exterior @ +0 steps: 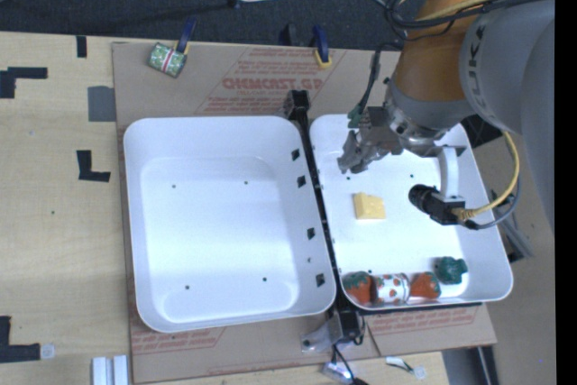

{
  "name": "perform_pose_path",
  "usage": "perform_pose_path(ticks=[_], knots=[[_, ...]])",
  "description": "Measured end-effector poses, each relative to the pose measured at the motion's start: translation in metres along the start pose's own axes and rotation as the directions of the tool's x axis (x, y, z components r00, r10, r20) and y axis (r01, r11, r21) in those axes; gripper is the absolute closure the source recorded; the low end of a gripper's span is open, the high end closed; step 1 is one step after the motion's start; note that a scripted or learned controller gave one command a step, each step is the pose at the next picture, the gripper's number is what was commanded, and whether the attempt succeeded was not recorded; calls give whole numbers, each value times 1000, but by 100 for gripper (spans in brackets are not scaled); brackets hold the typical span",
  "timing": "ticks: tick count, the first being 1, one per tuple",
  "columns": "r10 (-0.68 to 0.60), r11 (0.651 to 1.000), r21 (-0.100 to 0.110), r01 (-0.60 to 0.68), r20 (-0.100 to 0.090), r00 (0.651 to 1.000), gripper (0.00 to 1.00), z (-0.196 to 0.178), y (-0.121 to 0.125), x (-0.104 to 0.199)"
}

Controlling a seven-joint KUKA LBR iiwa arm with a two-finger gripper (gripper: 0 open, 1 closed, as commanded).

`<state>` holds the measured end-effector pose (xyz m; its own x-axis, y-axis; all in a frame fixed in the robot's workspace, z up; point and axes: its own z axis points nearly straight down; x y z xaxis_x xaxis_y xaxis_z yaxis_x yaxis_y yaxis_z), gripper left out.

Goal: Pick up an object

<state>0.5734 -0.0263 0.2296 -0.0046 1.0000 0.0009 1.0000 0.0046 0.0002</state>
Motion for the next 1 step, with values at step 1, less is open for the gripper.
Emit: perform_pose_path(ticks=[1], knots=[[1,1000,1,-1,0,1000,100,7,-6,45]])
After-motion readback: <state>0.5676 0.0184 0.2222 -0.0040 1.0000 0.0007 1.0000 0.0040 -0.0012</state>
